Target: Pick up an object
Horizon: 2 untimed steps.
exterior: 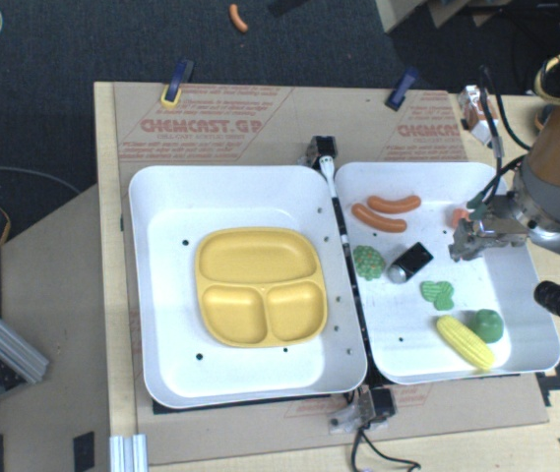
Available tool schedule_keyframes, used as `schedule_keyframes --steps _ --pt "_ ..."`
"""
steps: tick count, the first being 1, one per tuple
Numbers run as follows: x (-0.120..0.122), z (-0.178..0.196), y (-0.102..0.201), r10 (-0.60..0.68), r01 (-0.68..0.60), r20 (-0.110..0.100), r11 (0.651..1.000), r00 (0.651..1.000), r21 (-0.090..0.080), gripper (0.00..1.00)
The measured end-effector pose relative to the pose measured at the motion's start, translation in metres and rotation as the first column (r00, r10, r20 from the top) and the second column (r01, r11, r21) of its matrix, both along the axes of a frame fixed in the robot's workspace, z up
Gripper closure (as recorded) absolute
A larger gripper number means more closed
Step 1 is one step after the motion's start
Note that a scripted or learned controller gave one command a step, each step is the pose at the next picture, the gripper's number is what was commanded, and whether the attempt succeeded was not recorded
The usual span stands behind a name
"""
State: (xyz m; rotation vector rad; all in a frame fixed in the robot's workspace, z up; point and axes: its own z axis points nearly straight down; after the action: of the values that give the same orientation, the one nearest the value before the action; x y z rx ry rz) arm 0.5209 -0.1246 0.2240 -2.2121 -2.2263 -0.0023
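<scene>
Two white bins sit side by side on the bench: the left bin (161, 264) has a yellow tray (260, 285) with three sections in it, and the right bin (526, 347) has the toy food. Near the right bin's far edge lie two sausages (386, 211), and closer in are a green broccoli (367, 261), a black and silver block (410, 263), a small green leafy piece (438, 294), a green pepper (486, 324) and a yellow corn cob (465, 341) touching the pepper. Over the right side of that bin hangs the gripper (468, 238), with nothing between its fingers, and I cannot tell if they are open or closed.
</scene>
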Motion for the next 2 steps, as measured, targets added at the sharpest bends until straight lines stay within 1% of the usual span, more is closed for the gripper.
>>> schedule_keyframes --steps 1,2 --pt "0.02 0.008 0.055 0.001 -0.001 0.005 1.0 1.0 -0.002 1.0" --pt "0.03 0.011 0.117 0.001 -0.001 0.004 1.0 1.0 -0.001 1.0"
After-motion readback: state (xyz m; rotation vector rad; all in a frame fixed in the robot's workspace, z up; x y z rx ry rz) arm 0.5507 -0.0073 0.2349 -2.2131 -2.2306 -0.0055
